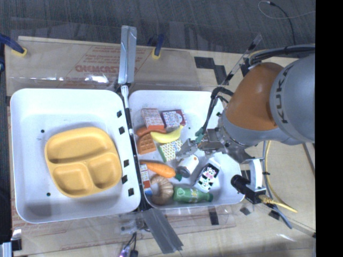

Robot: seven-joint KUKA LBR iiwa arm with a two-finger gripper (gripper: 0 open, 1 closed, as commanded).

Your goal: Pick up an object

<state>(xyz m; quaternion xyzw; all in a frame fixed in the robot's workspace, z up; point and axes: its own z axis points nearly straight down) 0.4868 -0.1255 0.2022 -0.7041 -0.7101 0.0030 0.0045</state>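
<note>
Grey KUKA arm with the orange band (257, 103) reaches in from the right, wrist over the right shallow white bin (214, 98). Claw (188, 150) is low in the bin middle, metal fingers pointing left toward the pile. Finger spread: cannot tell, they blur into the clutter under them. Nothing visibly clamped between them.

Relative to the claw:
- Just left, touching or nearly so: pale checkered green-and-white block (168, 150).
- Up-left: yellow plastic banana (166, 135), lying across the pile.
- Further up-left: red-brown printed box (152, 117), beside it a dark red printed packet (172, 117).
- Left, past the block: orange waffle-like square (146, 143) against the bin's left wall.
- Just below: small grey-and-white cylinder (188, 166), tilted.
- Below right: white carton with black spots (207, 176).
- Below left: orange plastic carrot (159, 169), lying roughly level.
- Further below: brown round bread-like toy (161, 188) and green plastic bottle (192, 195) on its side along the near wall.

Well left of the claw, the left shallow white bin (27, 116) holds a yellow three-compartment plastic tray (81, 158), flat, well apart from the claw.

All pickable items sit in the right bin; closest to the claw are the checkered block and the grey-and-white cylinder.
</note>
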